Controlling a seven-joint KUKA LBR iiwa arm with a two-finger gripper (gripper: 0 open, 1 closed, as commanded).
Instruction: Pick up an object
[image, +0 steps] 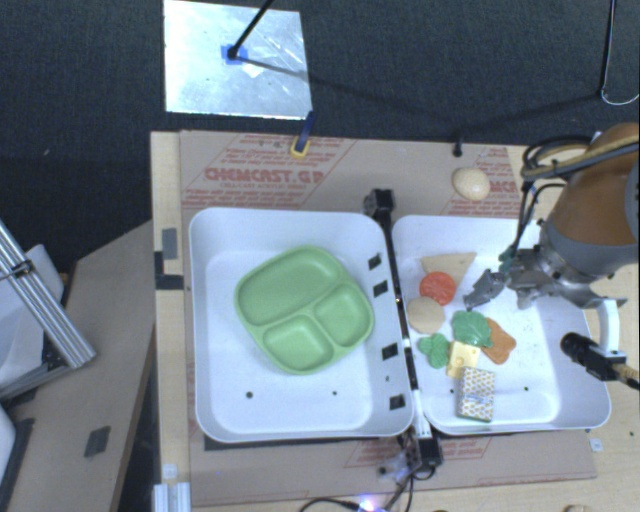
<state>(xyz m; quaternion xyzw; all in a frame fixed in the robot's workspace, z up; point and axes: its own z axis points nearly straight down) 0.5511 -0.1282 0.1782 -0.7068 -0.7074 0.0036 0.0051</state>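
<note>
Patterned packet (476, 392) frontmost, toy foods crowded behind — claw (484, 287) above them, grip state unclear

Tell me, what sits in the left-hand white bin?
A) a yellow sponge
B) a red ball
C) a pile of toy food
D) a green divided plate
D: the green divided plate, with three compartments, lies alone in the left bin, while the toy food pieces are gathered in the right bin.

One overhead camera slants down on both bins (300, 225)
</note>
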